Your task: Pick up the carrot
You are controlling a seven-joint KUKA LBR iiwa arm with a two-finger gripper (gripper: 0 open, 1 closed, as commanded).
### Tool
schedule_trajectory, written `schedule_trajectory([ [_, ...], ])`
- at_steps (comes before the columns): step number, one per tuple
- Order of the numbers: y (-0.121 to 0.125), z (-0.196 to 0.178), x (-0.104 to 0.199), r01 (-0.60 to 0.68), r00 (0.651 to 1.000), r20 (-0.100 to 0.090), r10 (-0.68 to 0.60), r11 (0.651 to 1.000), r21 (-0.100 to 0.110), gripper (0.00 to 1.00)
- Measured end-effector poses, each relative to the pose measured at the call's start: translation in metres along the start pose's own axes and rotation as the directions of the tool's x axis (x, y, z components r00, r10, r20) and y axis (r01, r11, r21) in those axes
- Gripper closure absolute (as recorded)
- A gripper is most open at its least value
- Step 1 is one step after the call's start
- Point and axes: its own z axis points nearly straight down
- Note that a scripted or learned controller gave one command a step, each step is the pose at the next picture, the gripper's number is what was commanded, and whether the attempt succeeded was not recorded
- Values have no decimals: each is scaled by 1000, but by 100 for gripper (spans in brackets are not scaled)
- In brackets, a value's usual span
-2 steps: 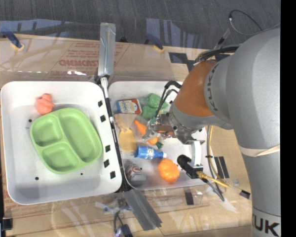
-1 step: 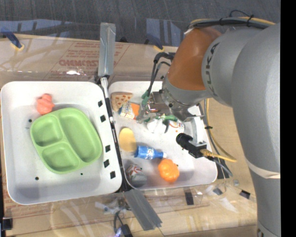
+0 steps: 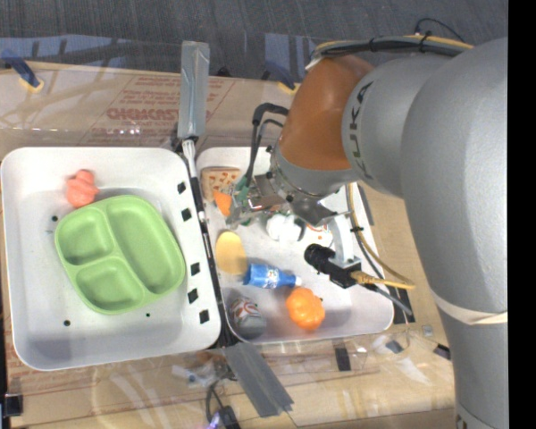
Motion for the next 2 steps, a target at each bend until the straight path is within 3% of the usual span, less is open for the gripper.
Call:
schedule_trajectory([
  [1,0,0,0,0,1000,0,0,1000,0,0],
  [2,-28,0,17,151,989,1,-151,989,-1,0],
])
